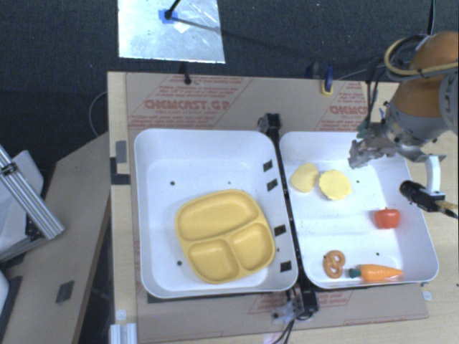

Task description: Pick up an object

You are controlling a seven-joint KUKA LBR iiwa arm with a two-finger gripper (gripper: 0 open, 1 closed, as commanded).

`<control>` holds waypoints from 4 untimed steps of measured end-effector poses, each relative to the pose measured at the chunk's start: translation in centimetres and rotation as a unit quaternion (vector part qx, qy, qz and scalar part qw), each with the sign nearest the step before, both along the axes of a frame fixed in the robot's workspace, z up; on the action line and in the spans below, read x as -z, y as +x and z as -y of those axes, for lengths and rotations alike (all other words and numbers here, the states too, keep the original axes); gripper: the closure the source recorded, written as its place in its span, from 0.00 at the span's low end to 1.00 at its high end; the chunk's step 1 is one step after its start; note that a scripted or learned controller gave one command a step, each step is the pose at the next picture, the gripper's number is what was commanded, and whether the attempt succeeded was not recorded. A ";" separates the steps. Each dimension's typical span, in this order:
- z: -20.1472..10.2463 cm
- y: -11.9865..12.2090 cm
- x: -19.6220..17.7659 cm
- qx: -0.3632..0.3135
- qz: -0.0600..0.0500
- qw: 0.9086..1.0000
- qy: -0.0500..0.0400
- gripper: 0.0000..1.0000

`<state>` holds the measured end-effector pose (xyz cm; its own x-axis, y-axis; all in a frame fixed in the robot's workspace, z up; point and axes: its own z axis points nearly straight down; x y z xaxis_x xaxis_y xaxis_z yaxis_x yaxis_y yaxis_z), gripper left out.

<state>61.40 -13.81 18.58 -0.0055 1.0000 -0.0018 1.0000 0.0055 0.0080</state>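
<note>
Carrot lies flat, tip pointing right.

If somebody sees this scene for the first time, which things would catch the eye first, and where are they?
Probably the yellow divided tray, large and bright, lying alone in the left bin. Next, the small colourful items in the right bin: two pale yellow pieces near the top, a red tomato at the right, a pretzel and a carrot at the front edge. The gripper hovers over that bin's upper right.

Right bin's middle looks open between scattered toy foods.
</note>
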 end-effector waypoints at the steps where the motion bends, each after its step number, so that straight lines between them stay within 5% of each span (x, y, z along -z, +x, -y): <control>1: -0.1 0.1 -6.5 0.000 0.000 1.000 0.000 1.00; 2: -0.1 0.3 -10.3 0.000 -0.001 1.000 0.000 1.00; 4: -9.6 -3.8 -8.2 -0.002 -0.004 1.000 0.001 1.00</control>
